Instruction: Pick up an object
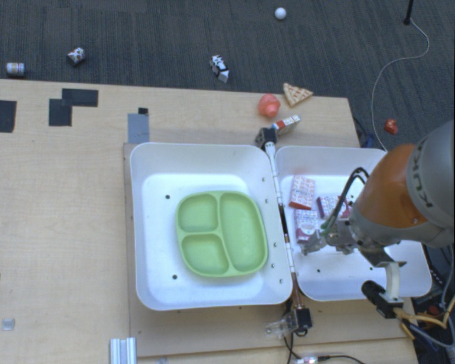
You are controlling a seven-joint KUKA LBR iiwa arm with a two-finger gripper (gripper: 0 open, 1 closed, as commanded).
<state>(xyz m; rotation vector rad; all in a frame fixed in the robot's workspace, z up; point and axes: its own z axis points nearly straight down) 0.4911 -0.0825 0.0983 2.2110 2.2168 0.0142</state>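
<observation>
Reaching in from the right, the arm (398, 199) hung over the right bin (320, 281); one green three-part tray (222, 233) lay lengthwise in the left bin (153, 213). Three or so small packets (302, 192) sat long-axis upright near the gripper (313, 242).

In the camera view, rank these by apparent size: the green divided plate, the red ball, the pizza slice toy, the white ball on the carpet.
1. green divided plate
2. red ball and pizza slice toy: alike, unranked
3. white ball

The arm (398, 199) covers part of the right bin (334, 284) and the packets (313, 206) lying there.
</observation>
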